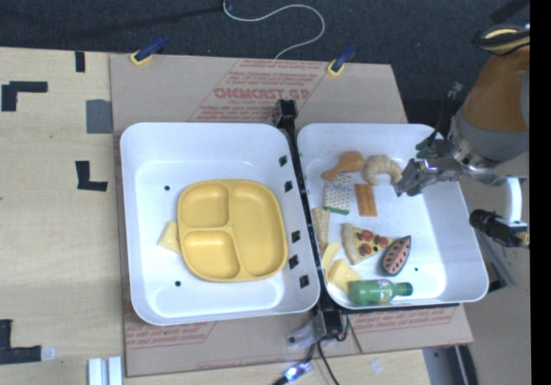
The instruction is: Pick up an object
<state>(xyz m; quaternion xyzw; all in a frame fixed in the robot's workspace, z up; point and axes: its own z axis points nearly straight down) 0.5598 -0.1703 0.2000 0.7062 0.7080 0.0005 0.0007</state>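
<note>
1. Right now, my grey two-finger gripper [411, 182] hangs over the right-hand shallow white bin [448, 237], near its far right corner; I cannot tell how it is set.
2. Nearest it lies a pale curled croissant-shaped toy [380, 168], with a tan drumstick-shaped toy [344, 164] just beside that, toward the bin's far left corner.
3. I judge the croissant the easiest target: centre above it, descend straight, avoiding the orange wafer strip [366, 199].
</note>
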